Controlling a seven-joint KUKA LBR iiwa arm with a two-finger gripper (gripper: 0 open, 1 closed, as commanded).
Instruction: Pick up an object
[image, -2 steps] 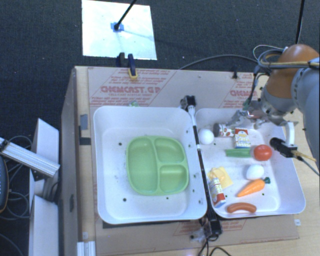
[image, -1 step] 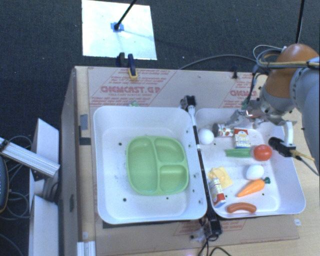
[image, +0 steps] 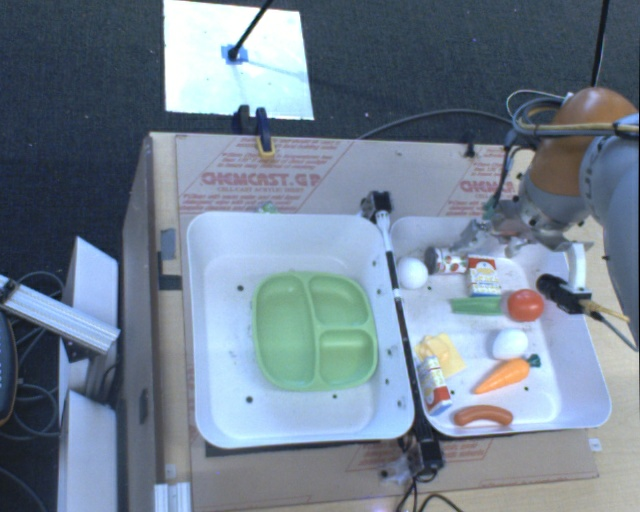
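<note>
Right bin (image: 590, 400) holds several pick candidates: smooth red tomato (image: 524, 305), tapered orange carrot (image: 502, 375), two white eggs (image: 412, 272) (image: 509, 344), glossy sausage (image: 483, 415), small carton (image: 484, 276), green stalk, yellow cheese. Tool (image: 485, 232) sits at bin's far rim, just beside carton, apart from tomato. Tool state: cannot tell; tip blurred. Left bin (image: 200, 330) has moulded green plastic tray (image: 315, 330), 3 compartments. Both on counter (image: 330, 175).

Arm (image: 600, 160) in fr. right, wrist bent down, pincer (image: 470, 240) low.

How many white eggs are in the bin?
2. One white egg sits at the right bin's left edge; the other lies above the carrot. Others may hide under the arm.
</note>
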